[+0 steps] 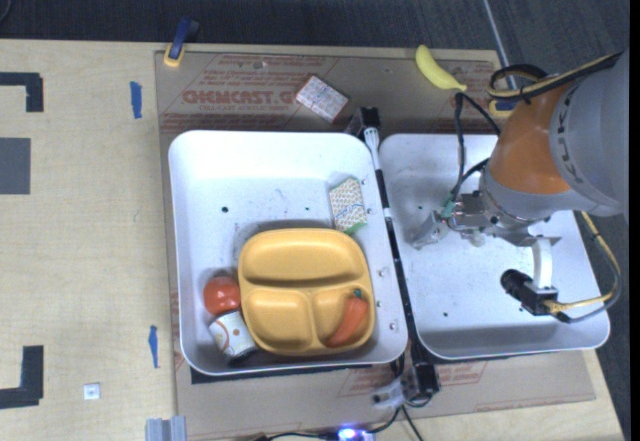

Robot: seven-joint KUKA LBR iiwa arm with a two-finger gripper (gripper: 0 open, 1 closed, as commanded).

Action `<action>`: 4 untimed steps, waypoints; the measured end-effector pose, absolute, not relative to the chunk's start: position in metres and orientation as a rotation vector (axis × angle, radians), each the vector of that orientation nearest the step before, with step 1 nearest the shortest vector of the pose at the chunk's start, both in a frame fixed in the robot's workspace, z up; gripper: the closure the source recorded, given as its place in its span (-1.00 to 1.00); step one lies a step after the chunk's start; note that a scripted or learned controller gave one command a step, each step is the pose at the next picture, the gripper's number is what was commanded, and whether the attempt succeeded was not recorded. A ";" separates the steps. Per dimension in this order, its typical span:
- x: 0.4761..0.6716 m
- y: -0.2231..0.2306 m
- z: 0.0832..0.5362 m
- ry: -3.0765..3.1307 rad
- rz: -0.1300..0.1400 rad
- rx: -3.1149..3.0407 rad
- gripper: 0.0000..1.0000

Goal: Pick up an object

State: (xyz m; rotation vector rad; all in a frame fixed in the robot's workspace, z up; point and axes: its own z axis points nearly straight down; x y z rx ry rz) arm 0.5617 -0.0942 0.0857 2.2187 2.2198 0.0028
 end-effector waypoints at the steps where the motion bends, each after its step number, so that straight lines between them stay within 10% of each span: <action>1: 0.581 -0.092 0.085 2.222 0.002 2.219 -1.00; 4: 0.635 -0.115 0.085 2.221 0.001 2.218 -1.00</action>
